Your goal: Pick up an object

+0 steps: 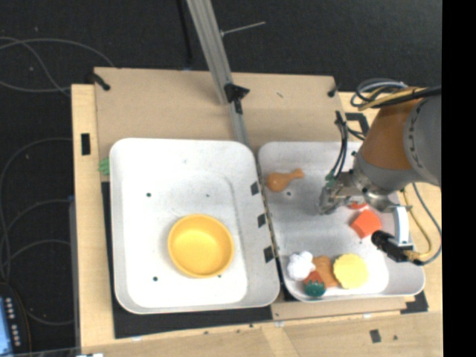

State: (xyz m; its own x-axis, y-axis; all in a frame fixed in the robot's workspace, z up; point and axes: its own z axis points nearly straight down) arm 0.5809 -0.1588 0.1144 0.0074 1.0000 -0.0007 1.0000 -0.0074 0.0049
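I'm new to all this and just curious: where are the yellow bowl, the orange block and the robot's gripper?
yellow bowl (200, 245), camera view, inner floor.
orange block (364, 222), camera view, top face.
gripper (332, 200), camera view, between its fingertips.

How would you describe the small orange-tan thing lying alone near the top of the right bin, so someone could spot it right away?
Start at the right bin, the one the arm reaches into. Near its upper left corner, close to the divider, lies the orange-tan drumstick-shaped toy. It lies alone, apart from the cluster at the bin's bottom edge, with a round bulb tapering to a thin handle.
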